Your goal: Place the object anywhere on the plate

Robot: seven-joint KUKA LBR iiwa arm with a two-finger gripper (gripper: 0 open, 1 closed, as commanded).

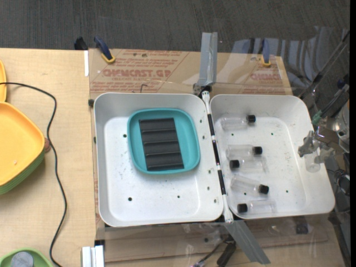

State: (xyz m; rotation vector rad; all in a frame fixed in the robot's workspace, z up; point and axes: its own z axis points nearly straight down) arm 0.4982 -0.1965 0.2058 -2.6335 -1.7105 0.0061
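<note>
My tool point(315, 149) sits at the right edge of the right bin point(300, 107), over its rim. It is small and blurred against the clutter there; I cannot tell whether it is released or clenched, and I see nothing carried in it.

Just inward of the tool, in the same bin, lie five clear vials with black caps. Nearest are one at mid-bin point(247, 151) and one toward the front point(251, 187); another lies at the front edge point(253, 207), one just beside the mid-bin vial point(236, 163), one at the back point(240, 119). Any of these would serve as the object.

Well beyond them, across the divider, the teal plate point(192, 143) rests in the left bin point(111, 193), with a dark ribbed insert point(161, 144) in its middle.

Risks, as I judge them:
- Clear, round vials: likely to roll or slip from a pinch taken off-centre.
- The two mid-bin vials lie close; closing on one may nudge the other.
- The carry crosses the raised divider; a low pass could knock the vial loose.
- A vial set on the ribbed insert may roll off.
</note>
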